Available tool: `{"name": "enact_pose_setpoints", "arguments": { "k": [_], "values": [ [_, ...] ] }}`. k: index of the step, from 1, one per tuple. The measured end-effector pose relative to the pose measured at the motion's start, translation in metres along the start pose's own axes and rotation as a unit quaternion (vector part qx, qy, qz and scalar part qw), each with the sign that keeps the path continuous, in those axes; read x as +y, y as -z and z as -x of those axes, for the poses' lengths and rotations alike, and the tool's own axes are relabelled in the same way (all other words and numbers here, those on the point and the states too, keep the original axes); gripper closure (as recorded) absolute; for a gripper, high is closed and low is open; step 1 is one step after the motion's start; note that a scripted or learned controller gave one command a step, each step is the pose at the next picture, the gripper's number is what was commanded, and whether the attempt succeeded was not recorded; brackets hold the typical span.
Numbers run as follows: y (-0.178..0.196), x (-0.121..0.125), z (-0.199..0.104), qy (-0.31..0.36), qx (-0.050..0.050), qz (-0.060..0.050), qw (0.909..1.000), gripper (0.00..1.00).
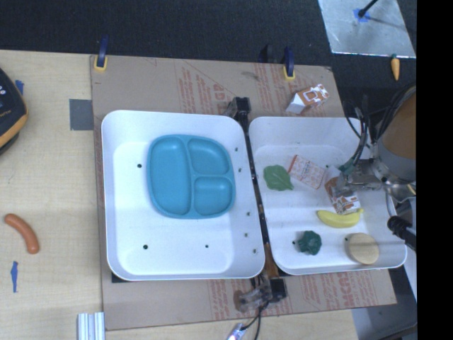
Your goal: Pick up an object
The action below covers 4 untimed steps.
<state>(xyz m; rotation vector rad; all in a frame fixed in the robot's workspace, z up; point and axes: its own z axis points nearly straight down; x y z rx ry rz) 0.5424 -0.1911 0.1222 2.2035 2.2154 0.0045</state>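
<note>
White plastic forms the two shallow bins seen side by side in the camera view, resting on a brown cardboard sheet (177, 83) laid over the wooden tabletop (42, 190). In the left bin (117, 253) a blue divided plate (191, 176) is seen lying flat, a little toward twelve o'clock of that bin's middle. In the right bin (283, 133) several small things are spread out: a green leaf-shaped toy (277, 178) near nine o'clock, a white and red packet (306, 171) just beside it toward three o'clock, a yellow banana (338, 219) near the middle, a dark green lump (308, 243) toward seven o'clock, and a tan round piece (362, 248) toward five o'clock. A small red and white carton (345, 198) is found just above the banana, touching or nearly touching it. The jaws (347, 183) are placed right over this carton, at three o'clock of the bin, reached in from the right; whether they are wide, narrow or closed on the carton cannot be told. Outside the bins, a small milk carton (308, 99) is seen lying on the cardboard at twelve o'clock of the right bin, and a sausage (23, 232) is seen on the tabletop, well apart at nine o'clock of the left bin.
</note>
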Motion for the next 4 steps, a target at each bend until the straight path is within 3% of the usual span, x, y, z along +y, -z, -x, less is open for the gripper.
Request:
{"name": "enact_pose_setpoints", "arguments": {
  "k": [1,2,3,4],
  "values": [
    [0.000,0.000,0.000,0.000,0.000,0.000,1.0000,0.00],
    [-0.015,-0.003,0.014,0.001,0.002,0.003,1.0000,0.00],
    [-0.002,-0.002,0.018,0.001,-0.002,0.005,1.0000,1.00],
    [0.050,0.009,-0.013,-0.001,0.006,-0.007,1.0000,1.00]
  ]
}}
